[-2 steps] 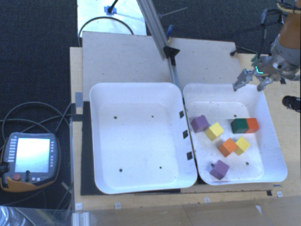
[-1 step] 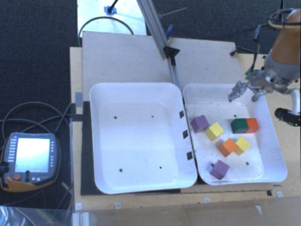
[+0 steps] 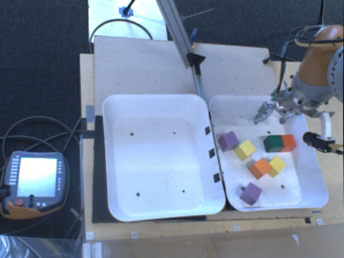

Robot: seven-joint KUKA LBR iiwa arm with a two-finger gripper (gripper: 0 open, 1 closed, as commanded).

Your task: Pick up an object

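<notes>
- At about two o'clock in the camera view, the pincer (image 3: pixel 271 112) hangs over the far end of the right bin (image 3: pixel 317 190), its fingers spread apart with nothing between them.
- No object is picked yet; I judge this the approach step, before any descent onto a target.
- The candidates all lie in the right bin, toward five o'clock from the pincer: a green block (image 3: pixel 273 143) touching a red-orange block (image 3: pixel 288 142) is nearest.
- Further down sit a yellow block (image 3: pixel 245 149), a purple block (image 3: pixel 228 141) at its ten o'clock, an orange block (image 3: pixel 260 167) touching a second yellow block (image 3: pixel 277 165), and a lone purple piece (image 3: pixel 250 193) at six o'clock.
- The left bin (image 3: pixel 115 198) is not involved.
- Next move, as I judge it: travel toward five o'clock over one block, then lower. Touching pairs leave little finger room, so the lone blocks look easier.
</notes>
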